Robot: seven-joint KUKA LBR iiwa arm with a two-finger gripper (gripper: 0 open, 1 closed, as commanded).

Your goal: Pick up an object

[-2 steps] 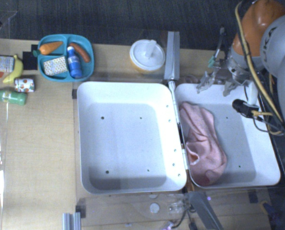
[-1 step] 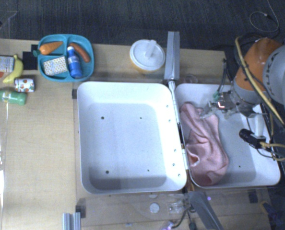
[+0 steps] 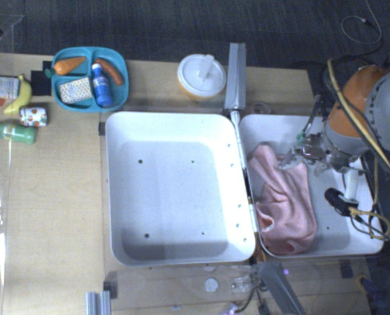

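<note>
Pink cloth (image 3: 283,199) beside gripper (image 3: 299,155)

Left bin (image 3: 175,126) open floor; pink cloth (image 3: 283,199) crowds right bin (image 3: 277,120).

I see the arm (image 3: 379,104) entering from the right, its orange band (image 3: 356,94) above the wrist. The gripper (image 3: 304,155) sits low, at the upper right edge of the pink cloth (image 3: 283,199), pointing left toward it. Cables loop beside the wrist.

Blue divided tray (image 3: 118,64) and lidded cup (image 3: 201,76) beyond the bins
</note>
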